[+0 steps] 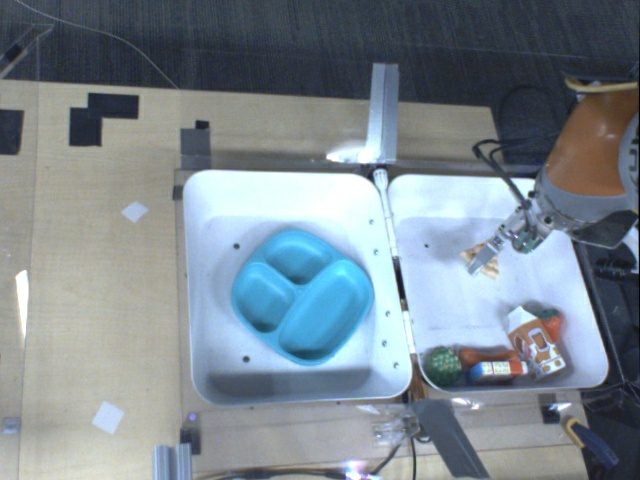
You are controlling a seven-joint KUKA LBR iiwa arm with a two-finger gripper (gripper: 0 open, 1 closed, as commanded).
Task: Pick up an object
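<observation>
With the gripper (486, 258) hung over bare floor in the right bin (440, 298), its jaw state impossible to tell, a missed grasp was risked, since the objects (500, 358) lay clustered nearer, against the near wall.

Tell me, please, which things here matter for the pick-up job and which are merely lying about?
For the job:
- gripper
- small carton
- green ball
- bottle
- right bin

Lying about:
- blue divided plate
- left bin
</observation>
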